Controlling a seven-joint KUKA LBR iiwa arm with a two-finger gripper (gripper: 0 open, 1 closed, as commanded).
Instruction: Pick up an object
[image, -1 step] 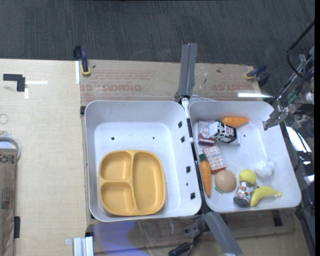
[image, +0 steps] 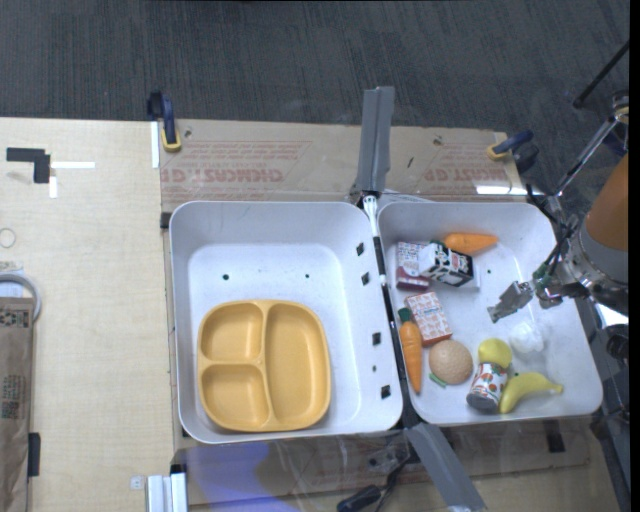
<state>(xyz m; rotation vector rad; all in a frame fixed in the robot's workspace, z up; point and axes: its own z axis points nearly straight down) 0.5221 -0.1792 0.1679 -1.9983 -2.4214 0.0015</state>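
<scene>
The arm comes in from the right, and most of it is cut off by the edge of the picture. Its gripper hangs over the right part of the right bin. The fingers are small and grey against the white floor, so it is not possible to tell if they are open or closed, and nothing can be seen between them.

In the right bin lie several small things. An orange carrot is near the back wall, next to a black and white carton and a pink packet. A second carrot lies along the left wall, beside a small red box. Toward the front are a brown round thing, a can, a banana and a pale lump which is hard to identify.

The left bin holds a yellow plate with compartments.
</scene>
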